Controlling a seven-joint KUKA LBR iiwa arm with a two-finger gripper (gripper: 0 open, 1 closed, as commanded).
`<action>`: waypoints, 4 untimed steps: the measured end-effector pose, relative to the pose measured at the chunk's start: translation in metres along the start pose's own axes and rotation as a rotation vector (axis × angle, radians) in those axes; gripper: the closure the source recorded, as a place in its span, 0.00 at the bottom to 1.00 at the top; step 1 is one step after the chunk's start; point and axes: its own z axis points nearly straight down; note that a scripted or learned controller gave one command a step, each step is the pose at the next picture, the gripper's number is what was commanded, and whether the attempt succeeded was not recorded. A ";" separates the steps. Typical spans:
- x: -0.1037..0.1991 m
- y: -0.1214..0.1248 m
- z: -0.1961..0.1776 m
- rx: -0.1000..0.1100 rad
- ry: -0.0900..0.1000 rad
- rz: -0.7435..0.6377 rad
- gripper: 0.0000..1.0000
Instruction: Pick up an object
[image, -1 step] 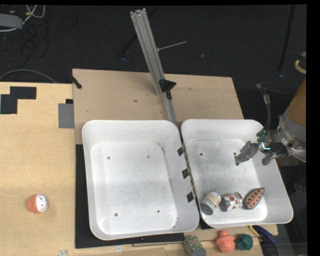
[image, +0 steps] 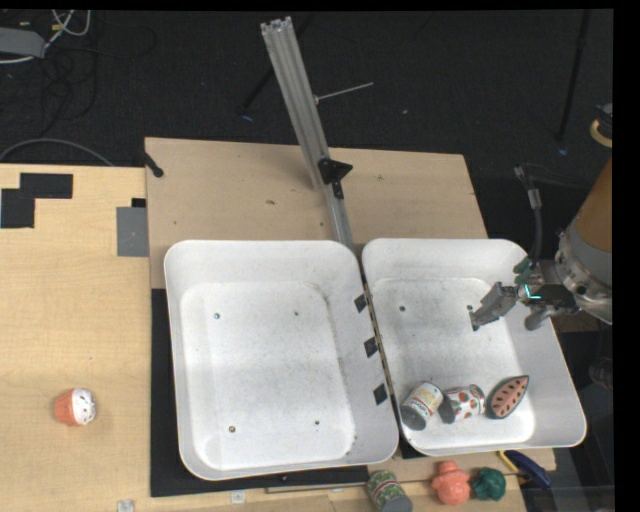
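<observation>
Three small objects lie in a row near the front edge of the right bin (image: 440, 262): a short tin can (image: 422, 404) on its side, a red-and-white spotted piece (image: 462, 402), and a red oval slice (image: 507, 396). My gripper (image: 512, 312) hangs over the right part of that bin, above and behind the three objects and apart from them. Its two dark fingers (image: 487, 305) are spread open with nothing between them.
The left bin (image: 262, 355) adjoins the right one. A metal rail (image: 305, 110) slants in from the back toward the seam between the bins. A red-and-white ball (image: 75, 407) rests on the bench far left. A can (image: 383, 490), a pink toy (image: 451, 483) and a green toy (image: 488, 484) lie before the right bin.
</observation>
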 end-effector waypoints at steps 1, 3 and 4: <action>0.001 0.002 0.064 0.007 0.001 -0.003 0.00; 0.001 0.013 0.178 0.007 0.002 -0.002 0.00; -0.002 0.013 0.165 0.002 0.001 0.004 1.00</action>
